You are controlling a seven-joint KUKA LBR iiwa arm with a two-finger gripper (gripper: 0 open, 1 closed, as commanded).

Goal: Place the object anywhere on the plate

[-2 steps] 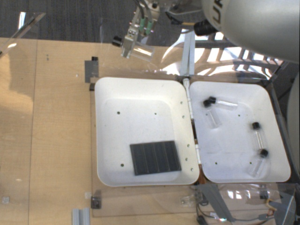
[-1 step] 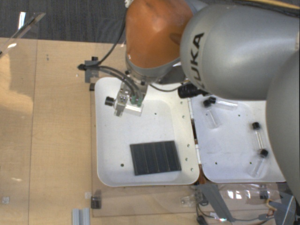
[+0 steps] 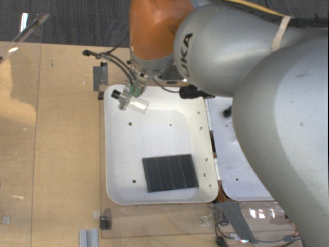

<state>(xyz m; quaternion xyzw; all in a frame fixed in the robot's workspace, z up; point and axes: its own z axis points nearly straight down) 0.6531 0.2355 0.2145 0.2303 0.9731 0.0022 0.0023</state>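
In the camera view from above, a dark ribbed plate (image 3: pixel 170 173) lies near the front of the left white bin (image 3: pixel 118 153). The gripper (image 3: pixel 131 98) hangs over the bin's far left corner; whether it is open or closed cannot be told. A small pale object (image 3: pixel 138 104) sits at its tip. Risk: if ungripped, that object stays behind, well apart from the plate.

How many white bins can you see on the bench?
2. One shallow white plastic bin sits left of centre, holding a dark grey ribbed rectangular plate. The second white bin lies beside it on the right, mostly hidden beneath the grey arm.
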